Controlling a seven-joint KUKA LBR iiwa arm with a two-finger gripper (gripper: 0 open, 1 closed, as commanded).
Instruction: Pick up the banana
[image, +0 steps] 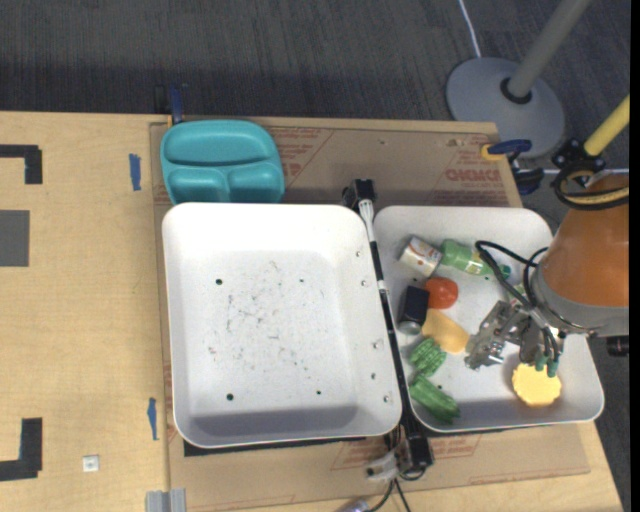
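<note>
The right bin (575, 408) holds a bright yellow, rounded piece (537, 386) near its front right corner; by its colour it looks like the banana, and the wrist's cables cover part of it. A paler yellow-orange wedge (446, 332) lies mid-bin. My gripper (487, 350) hangs low over the bin floor between these two, just left of the bright yellow piece and right of the wedge. I see nothing held in it.
The right bin also holds a green bottle (462, 257), a white cylinder (420, 255), a red piece (441, 293), a black block (413, 306) and two green pieces (430, 378). The left bin (270, 320) adjoins it. A teal tray (222, 162) sits behind.
</note>
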